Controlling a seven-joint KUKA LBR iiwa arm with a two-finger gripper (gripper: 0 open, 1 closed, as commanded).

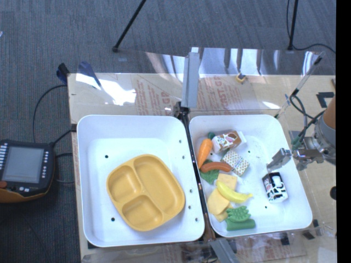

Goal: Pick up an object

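The right bin (258,126) holds a heap of toy food: an orange carrot (204,151), a red sausage (216,166), a small printed carton (227,141), a checkered block (235,162), a yellow banana (233,193), a yellow wedge (218,203) and a green piece (240,219). Apart from the heap, a black-and-white cow-patterned carton (275,187) lies near the bin's right side. My gripper (279,160) hangs over the bin's right part, just above and beside the cow carton, with nothing seen in its grasp.
The left bin (96,141) bears a yellow divided plate (145,192). A metal post (190,84) stands behind the joint of the two bins. A handheld screen unit (24,169) lies off the bench at the left. Cables run along the bench's right edge.
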